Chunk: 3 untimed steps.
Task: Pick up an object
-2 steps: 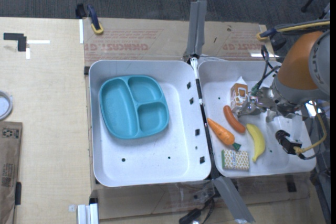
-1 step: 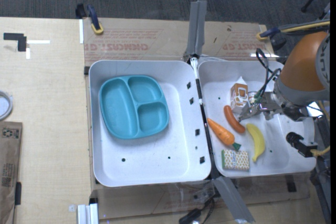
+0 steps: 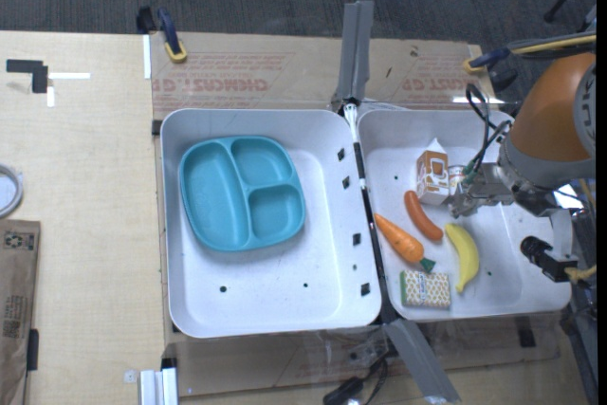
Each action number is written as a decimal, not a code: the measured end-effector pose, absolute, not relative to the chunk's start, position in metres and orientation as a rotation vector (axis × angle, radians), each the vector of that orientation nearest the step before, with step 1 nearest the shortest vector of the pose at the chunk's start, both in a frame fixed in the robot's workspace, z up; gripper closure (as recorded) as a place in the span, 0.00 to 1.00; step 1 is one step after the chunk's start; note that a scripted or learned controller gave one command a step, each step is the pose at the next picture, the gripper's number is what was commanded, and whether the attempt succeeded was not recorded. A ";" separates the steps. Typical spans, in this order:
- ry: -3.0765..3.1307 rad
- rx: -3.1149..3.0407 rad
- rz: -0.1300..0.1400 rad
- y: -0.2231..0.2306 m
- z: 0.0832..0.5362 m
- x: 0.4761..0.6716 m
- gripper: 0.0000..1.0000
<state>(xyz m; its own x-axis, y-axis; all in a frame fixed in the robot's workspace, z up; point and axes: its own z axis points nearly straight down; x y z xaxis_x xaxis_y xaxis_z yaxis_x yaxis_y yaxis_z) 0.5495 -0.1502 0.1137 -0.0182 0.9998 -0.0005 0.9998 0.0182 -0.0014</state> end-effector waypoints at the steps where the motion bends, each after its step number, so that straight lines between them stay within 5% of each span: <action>1: -2.384 -2.048 0.001 -0.119 0.092 0.590 1.00; 2: -2.347 -2.088 0.003 -0.059 0.227 0.597 1.00; 3: -2.347 -2.088 0.004 -0.060 0.227 0.597 0.00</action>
<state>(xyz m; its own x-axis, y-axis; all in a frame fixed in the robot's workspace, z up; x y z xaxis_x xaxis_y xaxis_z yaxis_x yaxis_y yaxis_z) 0.5967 -0.0596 0.2269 -0.1163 0.9932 -0.0016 0.9932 0.1163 -0.0020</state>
